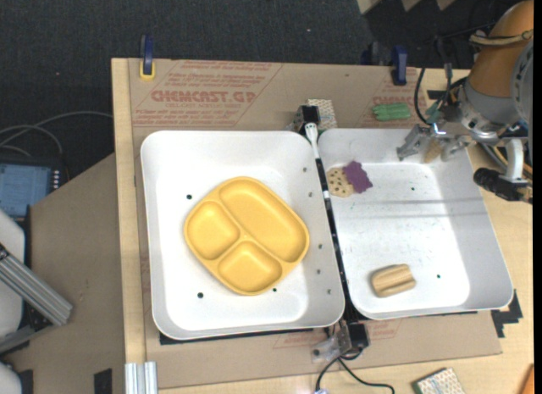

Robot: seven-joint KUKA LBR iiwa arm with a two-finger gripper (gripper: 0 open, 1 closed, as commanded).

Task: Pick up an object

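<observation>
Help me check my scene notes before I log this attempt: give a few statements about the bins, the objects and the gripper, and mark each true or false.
1. The yellow divided plate lies in the left bin. True.
2. The tan bread-like piece sits at the far edge of the right bin. False: it lies near that bin's near edge.
3. The purple item touches the cookie in the right bin's far left corner. True.
4. The gripper is over the left bin. False: it is at the right bin's far edge.
5. A green object lies on the board beyond the right bin. True.
</observation>
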